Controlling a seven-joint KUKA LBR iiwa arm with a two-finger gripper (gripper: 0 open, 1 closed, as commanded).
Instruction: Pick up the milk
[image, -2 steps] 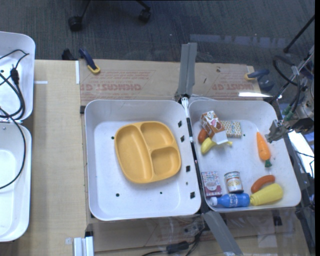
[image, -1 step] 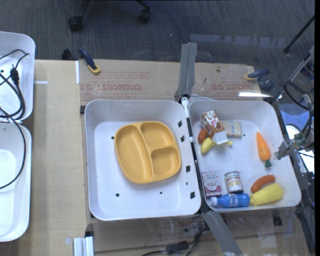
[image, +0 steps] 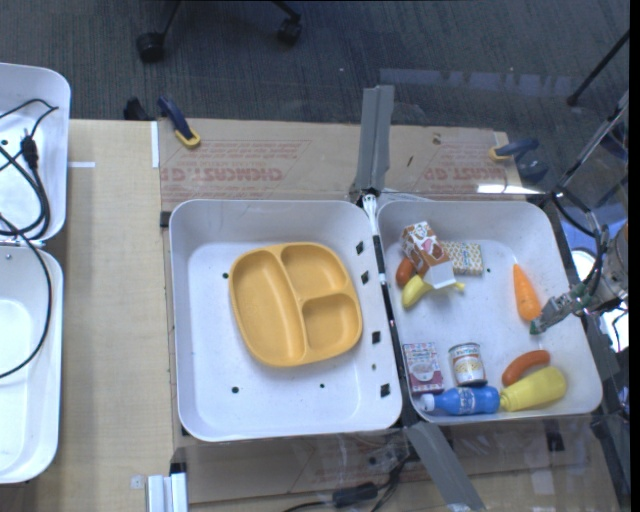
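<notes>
Partly cut off, hand (image: 541, 324) at right bin (image: 490, 212) edge, milk (image: 424, 246) tilted

Milk hemmed in at the right bin's top-left

The milk carton (image: 423, 247) touches a sausage (image: 404, 271), banana (image: 425, 290) and cracker packet (image: 464, 258); bare floor (image: 480, 310) lies open below them.

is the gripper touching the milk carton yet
Apart. The camera view shows the gripper at the right bin's right edge, with bare bin floor and the carrot between it and the milk carton.
</notes>
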